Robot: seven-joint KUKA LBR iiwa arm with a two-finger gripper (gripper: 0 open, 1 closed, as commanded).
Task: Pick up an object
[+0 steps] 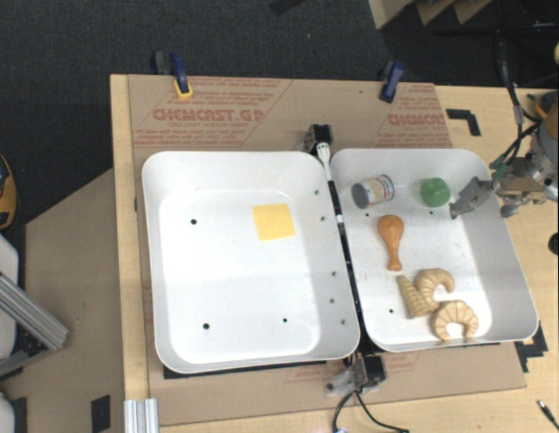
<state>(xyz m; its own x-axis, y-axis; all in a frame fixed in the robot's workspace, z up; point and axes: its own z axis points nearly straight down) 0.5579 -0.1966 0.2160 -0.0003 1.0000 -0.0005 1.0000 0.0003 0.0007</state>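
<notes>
while the gripper hovers open and empty beside the green ball, no object is lifted yet.

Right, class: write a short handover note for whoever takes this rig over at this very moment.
Hand: at the right bin's right wall, near the green ball; nothing seen between its fingers.
Right bin: small can on its side, green ball, drumstick, two croissant-like pieces and a tan wedge.
Left bin: one yellow square.
Done: nothing lifted.
Left: grasp and lift one object; the ball looks nearest.
</notes>
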